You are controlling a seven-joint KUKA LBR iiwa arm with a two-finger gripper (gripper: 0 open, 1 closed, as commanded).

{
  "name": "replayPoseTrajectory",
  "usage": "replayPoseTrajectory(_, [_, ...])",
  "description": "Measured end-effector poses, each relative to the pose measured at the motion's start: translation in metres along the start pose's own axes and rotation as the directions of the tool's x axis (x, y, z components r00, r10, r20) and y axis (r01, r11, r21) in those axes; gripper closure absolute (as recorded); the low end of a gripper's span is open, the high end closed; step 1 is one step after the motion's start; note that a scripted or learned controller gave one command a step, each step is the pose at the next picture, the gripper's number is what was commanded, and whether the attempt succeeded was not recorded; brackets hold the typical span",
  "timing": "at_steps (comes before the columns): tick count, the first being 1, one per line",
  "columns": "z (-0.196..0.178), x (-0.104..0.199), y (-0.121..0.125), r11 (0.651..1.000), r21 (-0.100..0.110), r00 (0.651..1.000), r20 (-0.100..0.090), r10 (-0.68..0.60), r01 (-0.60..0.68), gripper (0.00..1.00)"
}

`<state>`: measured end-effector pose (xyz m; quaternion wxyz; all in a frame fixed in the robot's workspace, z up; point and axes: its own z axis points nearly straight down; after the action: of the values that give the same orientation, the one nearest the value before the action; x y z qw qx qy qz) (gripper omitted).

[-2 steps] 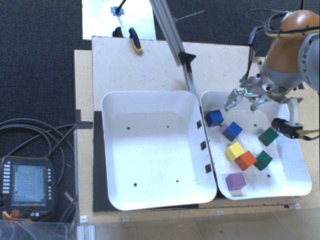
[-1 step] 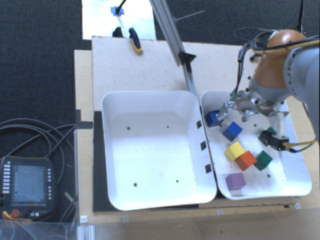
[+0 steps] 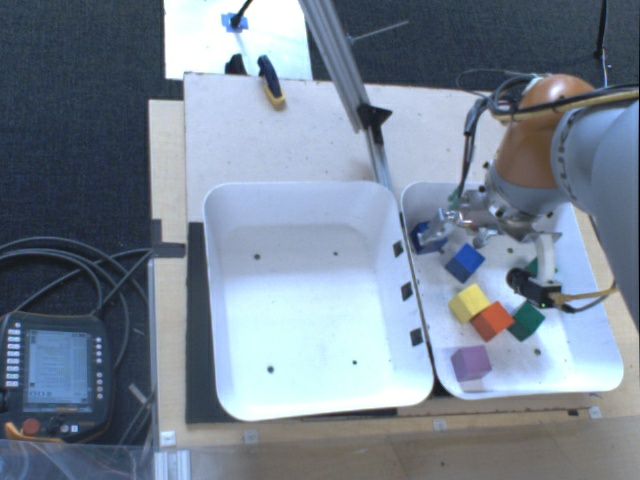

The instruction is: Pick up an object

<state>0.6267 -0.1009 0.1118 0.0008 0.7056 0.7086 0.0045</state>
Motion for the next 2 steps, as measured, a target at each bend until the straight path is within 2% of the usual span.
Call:
replayPoseTrajectory(1, [-0.014, -0.001, 0.002, 1.000, -0.008, 1.000, 0.003, -0.002, 0.002, 1.00])
replayPoseTrajectory(2, [-0.075, -0.002, -0.004, 1.000, 0.000, 1.000, 0.007, 0.000, 0.000, 1.00])
